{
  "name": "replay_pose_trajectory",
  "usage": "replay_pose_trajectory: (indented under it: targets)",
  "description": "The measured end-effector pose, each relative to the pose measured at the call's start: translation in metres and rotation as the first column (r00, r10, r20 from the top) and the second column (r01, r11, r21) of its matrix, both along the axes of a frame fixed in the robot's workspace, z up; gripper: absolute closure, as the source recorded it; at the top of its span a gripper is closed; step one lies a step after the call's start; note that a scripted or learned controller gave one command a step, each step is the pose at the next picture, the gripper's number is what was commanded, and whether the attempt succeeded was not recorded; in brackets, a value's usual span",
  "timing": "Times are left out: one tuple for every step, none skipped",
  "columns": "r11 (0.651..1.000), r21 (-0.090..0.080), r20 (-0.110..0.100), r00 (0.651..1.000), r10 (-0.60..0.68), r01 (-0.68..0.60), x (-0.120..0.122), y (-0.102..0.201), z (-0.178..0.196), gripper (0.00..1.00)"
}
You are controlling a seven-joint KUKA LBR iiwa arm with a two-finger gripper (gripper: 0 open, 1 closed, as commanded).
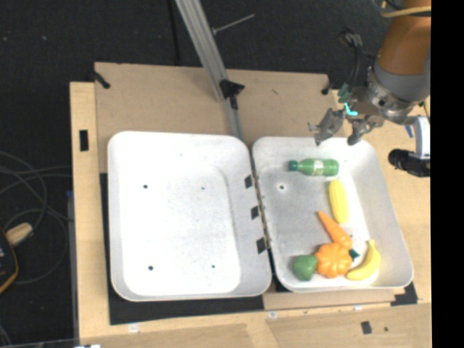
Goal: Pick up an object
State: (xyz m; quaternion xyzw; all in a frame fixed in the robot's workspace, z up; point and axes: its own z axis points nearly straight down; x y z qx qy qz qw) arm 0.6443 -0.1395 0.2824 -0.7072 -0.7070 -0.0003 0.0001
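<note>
My gripper (338, 131) hangs open above the far edge of the right bin (290, 216), its two fingers spread with nothing between them. Just below it, a green bottle (314, 167) lies on its side near the bin's back. A yellow corn cob (338, 200) lies beneath the bottle, and an orange carrot (333, 227) slants below that. At the bin's front sit a green pepper (304, 267), an orange pumpkin (333, 260) and a yellow banana (365, 262), close together.
The left bin (177, 216) lies beside the right one, joined by a hinged divider (258, 212). A grey metal pole (206, 46) rises from behind the bins. The wooden bench edge (87, 194) frames both bins.
</note>
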Motion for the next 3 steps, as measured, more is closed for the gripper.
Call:
replay_pose_trajectory:
  targets:
    - [1.0, 0.0, 0.0, 1.0, 0.0, 0.0, 0.0, 0.0, 0.0, 0.0]
    - [1.0, -0.001, -0.004, 1.0, -0.001, 0.001, -0.005, -0.01, -0.051, 0.0]
    - [1.0, 0.0, -0.005, 1.0, 0.0, 0.0, -0.005, -0.009, -0.114, 0.0]
